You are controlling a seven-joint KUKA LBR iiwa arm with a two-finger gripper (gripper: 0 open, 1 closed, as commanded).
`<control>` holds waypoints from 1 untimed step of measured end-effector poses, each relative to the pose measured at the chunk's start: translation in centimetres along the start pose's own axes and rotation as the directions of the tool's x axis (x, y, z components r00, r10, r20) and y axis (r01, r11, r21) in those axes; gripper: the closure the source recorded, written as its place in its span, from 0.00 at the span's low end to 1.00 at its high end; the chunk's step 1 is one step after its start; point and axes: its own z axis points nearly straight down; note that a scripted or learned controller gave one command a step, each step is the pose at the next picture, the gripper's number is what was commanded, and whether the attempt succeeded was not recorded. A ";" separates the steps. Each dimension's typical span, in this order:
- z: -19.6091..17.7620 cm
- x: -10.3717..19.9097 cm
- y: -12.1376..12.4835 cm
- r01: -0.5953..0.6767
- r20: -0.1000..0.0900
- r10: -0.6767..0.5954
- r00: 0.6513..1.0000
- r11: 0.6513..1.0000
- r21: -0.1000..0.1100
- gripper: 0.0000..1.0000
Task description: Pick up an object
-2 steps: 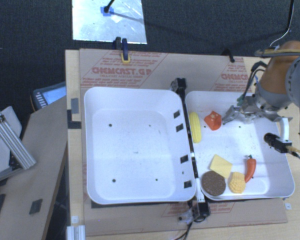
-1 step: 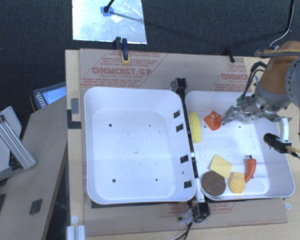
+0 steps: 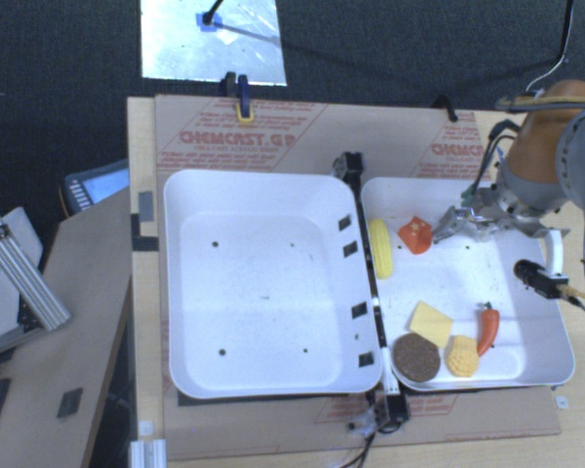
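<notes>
The hand (image 3: 447,228) hovers beside the red piece (image 3: 415,234), grip unclear.

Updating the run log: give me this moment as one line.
end effector: low in right bin | beside orange-red piece | grasp: none seen | corn, chili untouched
</notes>
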 end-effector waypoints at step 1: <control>0.0 0.0 0.0 0.000 0.000 0.000 1.000 1.000 0.000 0.00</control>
